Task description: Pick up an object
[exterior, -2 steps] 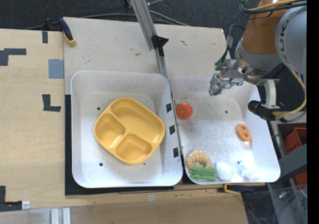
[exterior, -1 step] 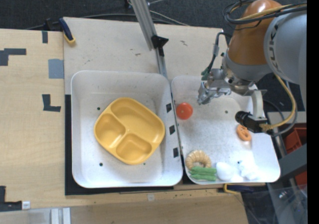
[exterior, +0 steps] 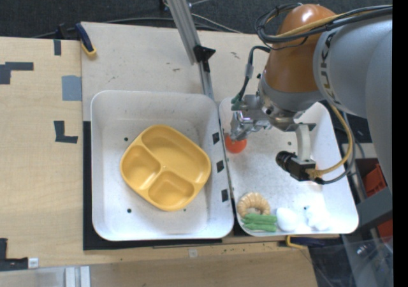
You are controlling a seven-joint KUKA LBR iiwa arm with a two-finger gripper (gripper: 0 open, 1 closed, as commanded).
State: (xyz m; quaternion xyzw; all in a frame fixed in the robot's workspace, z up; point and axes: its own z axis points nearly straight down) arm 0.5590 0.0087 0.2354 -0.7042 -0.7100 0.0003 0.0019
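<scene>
Tool (exterior: 238,131) sits low at the frame-left edge of the right bin (exterior: 331,215), directly over a red-orange object (exterior: 236,145); finger state cannot be told.

Two bins sit side by side on the bench. The left bin (exterior: 102,171) holds a divided plate (exterior: 166,166), lying about in its middle. In the right bin (exterior: 341,206) the arm comes in from the right, and its gripper (exterior: 238,131) hangs over the bin's left edge — directly above a small round object (exterior: 236,145) that sits against that wall. Along the near edge of the right bin lie four things in a row: a ring-shaped pastry (exterior: 254,203), a leafy piece (exterior: 260,221) just before it, then two lumps (exterior: 305,218) to the right.
</scene>
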